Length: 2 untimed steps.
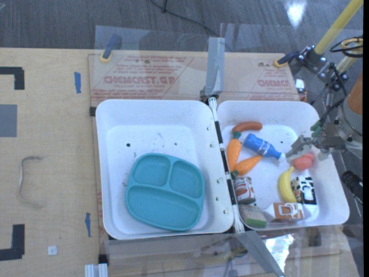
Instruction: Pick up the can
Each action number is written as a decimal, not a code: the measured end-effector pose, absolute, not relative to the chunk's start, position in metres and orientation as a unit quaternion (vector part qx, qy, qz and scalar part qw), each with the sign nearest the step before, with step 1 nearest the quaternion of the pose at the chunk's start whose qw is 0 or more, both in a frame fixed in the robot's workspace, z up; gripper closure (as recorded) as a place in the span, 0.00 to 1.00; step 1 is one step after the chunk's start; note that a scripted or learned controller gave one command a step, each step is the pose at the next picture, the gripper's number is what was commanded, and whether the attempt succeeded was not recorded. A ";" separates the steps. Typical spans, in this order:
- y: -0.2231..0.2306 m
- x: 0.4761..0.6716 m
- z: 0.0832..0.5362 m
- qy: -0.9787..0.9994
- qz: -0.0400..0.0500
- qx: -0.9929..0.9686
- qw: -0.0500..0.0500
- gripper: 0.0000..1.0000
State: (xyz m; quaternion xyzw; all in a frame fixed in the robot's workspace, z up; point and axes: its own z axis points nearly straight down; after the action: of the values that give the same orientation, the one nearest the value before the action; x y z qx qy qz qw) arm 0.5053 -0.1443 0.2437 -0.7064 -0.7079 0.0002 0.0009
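Note:
The can [244, 189] is small, with a red and white label, and sits against the left wall of the right bin [331, 209], below the two carrots. My gripper [312, 149] hangs over the bin's right side, well to the right of the can and apart from it. Its fingers [298, 146] stand open, spread just above a pink-red round fruit [304, 161]. Nothing is held between them.
Also in the right bin are a sausage [248, 126], two carrots [234, 152], a blue bottle [262, 146], a banana [286, 184], a black-and-white carton [305, 190], an orange box [288, 211] and a green-topped piece [253, 216]. A teal divided plate [165, 191] lies in the left bin [115, 126].

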 end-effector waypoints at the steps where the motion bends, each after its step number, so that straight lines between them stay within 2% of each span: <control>1: -0.167 0.480 0.133 -0.656 0.000 -0.755 -0.001 0.00; 2: -0.196 0.558 0.109 -0.645 -0.008 -0.764 -0.015 0.00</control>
State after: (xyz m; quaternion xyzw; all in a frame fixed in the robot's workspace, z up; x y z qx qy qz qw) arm 0.5582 -0.1955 0.1090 -0.7642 -0.6447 -0.0080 -0.0151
